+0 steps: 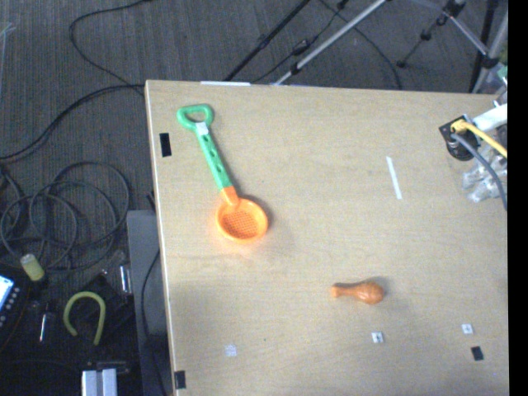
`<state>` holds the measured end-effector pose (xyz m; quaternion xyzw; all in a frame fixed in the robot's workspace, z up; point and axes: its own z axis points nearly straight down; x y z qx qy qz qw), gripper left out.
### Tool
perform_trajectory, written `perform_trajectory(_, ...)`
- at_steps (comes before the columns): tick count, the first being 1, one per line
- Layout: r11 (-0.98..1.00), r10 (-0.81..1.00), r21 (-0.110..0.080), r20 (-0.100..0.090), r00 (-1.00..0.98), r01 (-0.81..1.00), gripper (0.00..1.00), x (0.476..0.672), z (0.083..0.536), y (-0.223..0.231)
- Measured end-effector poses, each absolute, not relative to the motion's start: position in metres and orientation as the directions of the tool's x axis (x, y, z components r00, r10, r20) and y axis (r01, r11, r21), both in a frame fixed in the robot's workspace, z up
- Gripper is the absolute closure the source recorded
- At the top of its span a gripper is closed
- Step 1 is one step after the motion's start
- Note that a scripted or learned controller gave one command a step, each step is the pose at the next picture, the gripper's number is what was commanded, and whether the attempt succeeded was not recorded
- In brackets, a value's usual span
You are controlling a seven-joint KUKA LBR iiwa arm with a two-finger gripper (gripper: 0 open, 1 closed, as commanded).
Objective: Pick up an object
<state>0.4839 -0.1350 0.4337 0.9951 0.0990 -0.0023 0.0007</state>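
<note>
bench (pixel 330 139): bare tan board seen from above at a slant, no white bin walls visible in this view.

my pincer (pixel 481 180): at the far right edge of the bench, upper half of the view. what shows is a black fitting with a yellow cable running across it, and pale translucent parts below that. i cannot tell how far it is open, and nothing can be seen in its hold.

sieve spoon (pixel 223 176): lies flat on the left part of the bench. green handle with a loop at its top end near the upper left corner, running down and to the right into an orange perforated bowl. well apart from my pincer.

orange piece (pixel 360 291): small, rounded at its right end with a thin neck pointing left, lying flat in the lower middle of the bench. it is apart from the spoon and apart from my pincer; exact kind of object too small to tell.

white strip (pixel 394 178): thin, slightly tilted, on the board between the spoon and my pincer, nearer the pincer.

small black and white markers (pixel 377 337) sit along the lower part of the board.

floor left of the bench: dark carpet with looped black cables (pixel 66 213) and a yellow-green curved item (pixel 85 310).
</note>
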Motion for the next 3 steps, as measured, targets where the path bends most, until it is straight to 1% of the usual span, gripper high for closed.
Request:
perform_trajectory(1, -0.98, 0.2, 0.001, -0.002, 0.98, 0.2, 1.0, 0.485, 0.434, -0.052)
perform_trajectory(3, -0.98, 0.2, 0.002, -0.007, 0.98, 0.2, 1.0, 0.486, 0.452, -0.052)
